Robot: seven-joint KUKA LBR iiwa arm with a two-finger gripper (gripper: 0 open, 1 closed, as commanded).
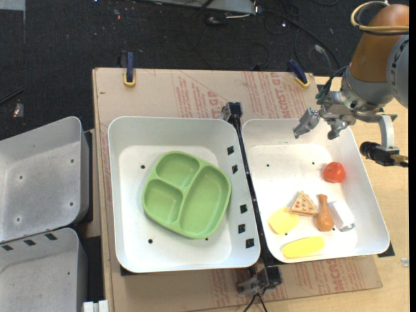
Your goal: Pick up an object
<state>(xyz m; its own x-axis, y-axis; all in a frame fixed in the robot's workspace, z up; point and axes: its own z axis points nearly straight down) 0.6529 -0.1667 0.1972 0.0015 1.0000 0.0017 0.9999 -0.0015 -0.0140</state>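
My gripper [320, 127] hangs over the far edge of the right bin [279, 142], open, with nothing between its fingers. Well below it in that bin lie a red tomato [334, 172], a pizza slice [302, 204], an orange drumstick [323, 214], a small white block [341, 214], a round yellow piece [283, 222] and a long yellow piece [302, 246]. The tomato is the closest of these to the gripper, a short way toward the front right.
The left bin [130, 142] holds a green divided plate [187, 194]. A black divider with clips [242, 181] runs between the bins. White bin lids [39, 174] lie at the far left. The arm's orange band [383, 18] rises at the upper right.
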